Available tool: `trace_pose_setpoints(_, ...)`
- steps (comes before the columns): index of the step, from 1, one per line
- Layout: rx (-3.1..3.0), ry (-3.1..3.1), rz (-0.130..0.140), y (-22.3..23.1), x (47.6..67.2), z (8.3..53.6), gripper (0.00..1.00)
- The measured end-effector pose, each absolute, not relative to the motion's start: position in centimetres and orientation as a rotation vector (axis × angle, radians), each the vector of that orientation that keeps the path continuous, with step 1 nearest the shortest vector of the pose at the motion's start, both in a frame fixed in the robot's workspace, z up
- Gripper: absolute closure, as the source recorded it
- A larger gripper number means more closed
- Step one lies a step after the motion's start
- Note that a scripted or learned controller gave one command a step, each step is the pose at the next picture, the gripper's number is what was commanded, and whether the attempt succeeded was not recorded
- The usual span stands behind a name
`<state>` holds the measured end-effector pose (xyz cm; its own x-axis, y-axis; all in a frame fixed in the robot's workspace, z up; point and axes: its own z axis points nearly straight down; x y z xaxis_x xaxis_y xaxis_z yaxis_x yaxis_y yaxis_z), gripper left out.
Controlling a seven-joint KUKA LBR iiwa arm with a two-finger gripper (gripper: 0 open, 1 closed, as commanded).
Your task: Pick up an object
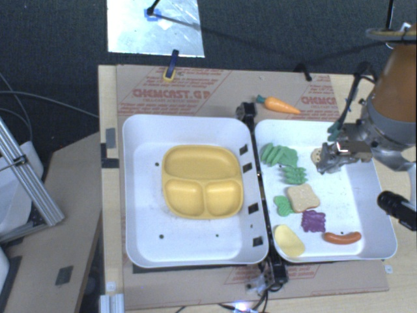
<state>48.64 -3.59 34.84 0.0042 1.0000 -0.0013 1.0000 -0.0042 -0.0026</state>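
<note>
Since nothing's sitting between the fingers, calling the gripper (326, 160) empty, though can't tell if spread or closed. Hangs over the right bin (374, 204), up near its back half. Closest pick looks like the toast slice (303, 197), just down-left of the gripper, with the leafy green piece (279, 154) off to its left. Can't make out the fingertips, too blurry against the wrist clutter.

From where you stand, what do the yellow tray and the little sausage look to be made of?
Yellow tray: likely moulded plastic, smooth and matte, with rounded compartments. Sausage: probably toy plastic or rubber, with an even orange-red colour and a slight sheen.
</note>
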Motion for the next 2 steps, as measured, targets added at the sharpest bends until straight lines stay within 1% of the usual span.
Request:
trace_pose_setpoints(1,-2.230,-2.218,-0.002,-10.3,48.6,35.7,1.00)
trace_pose_setpoints(2,-2.226,-2.215,0.005,-15.6,48.5,29.6,1.00)
